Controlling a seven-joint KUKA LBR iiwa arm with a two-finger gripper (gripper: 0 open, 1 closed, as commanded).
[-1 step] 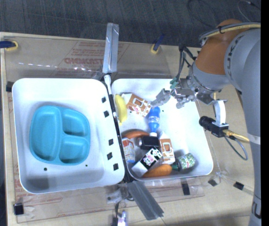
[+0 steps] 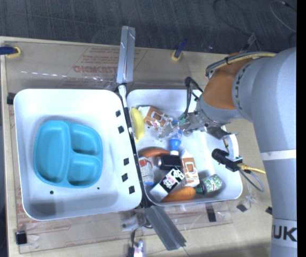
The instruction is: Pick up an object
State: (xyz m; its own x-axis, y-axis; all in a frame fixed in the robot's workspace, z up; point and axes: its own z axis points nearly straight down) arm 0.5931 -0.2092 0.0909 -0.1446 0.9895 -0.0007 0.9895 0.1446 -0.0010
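You're looking down on the table (image 2: 61, 58), where two white bins sit side by side. The left bin (image 2: 29, 197) holds a blue divided tray (image 2: 67, 151). The right bin (image 2: 233, 189) is crowded: a banana (image 2: 137, 122) by its left wall, a printed carton (image 2: 155, 116), a blue-capped bottle (image 2: 174, 142), a black-and-white box (image 2: 170, 180), an orange vegetable (image 2: 179, 193) and a green can (image 2: 212, 184). The arm (image 2: 260, 90) reaches in from the right, its pincer (image 2: 187, 121) down among the items at the bin's upper middle.

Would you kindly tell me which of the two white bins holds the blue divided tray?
The left bin holds the blue divided tray. The right bin, where the arm reaches in, holds a clutter of small items such as a banana.
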